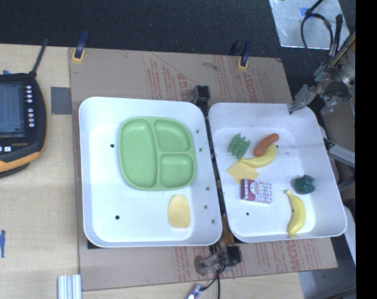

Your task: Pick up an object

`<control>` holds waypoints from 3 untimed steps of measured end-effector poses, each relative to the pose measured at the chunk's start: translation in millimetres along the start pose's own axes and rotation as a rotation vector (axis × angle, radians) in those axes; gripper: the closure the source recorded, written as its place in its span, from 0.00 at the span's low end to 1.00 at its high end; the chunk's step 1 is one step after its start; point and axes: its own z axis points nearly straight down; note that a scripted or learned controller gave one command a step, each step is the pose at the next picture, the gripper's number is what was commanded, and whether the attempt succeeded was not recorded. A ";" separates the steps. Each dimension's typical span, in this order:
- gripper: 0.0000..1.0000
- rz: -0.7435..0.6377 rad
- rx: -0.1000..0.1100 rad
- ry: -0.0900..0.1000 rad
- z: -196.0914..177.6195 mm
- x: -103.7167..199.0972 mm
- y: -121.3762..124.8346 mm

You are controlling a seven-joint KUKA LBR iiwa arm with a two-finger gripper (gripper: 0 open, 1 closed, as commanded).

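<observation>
Lying in the right bin (319, 129) are seven small objects, none of them held. A banana (295, 212) rests near the bin's front right corner, with a dark green toy vegetable (304, 184) just beside its upper end. Near the centre sits a small red-and-white carton (256, 190), flat on its side. Just behind it lies a yellow wedge (242, 170), touching a second banana (263, 159) that curves toward the rear. An orange-red sausage shape (266, 144) lies against that banana's upper end. A light green leafy piece (238, 144) sits to the left of both, apart from them.

The left bin (92, 167) bears a green divided plate (157, 152) with three compartments, placed toward the rear, and a pale yellow oval piece (179, 211) in front of it, apart from the plate.

The gripper (307, 97) appears at the right bin's rear right corner, above the rim and well apart from every object. Whether it is clenched or released cannot be told at this resolution.

Both bins stand on a cardboard sheet (157, 73) held by two clamps (80, 47) at its rear edge. A handheld control pendant (13, 122) lies on the bench to the left.
</observation>
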 end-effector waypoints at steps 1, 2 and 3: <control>0.00 0.000 -0.013 -0.001 137.3 7.1 -13.9; 0.00 -0.003 0.002 0.000 143.5 108.0 -58.2; 1.00 -0.004 0.001 -0.002 132.0 106.4 -57.4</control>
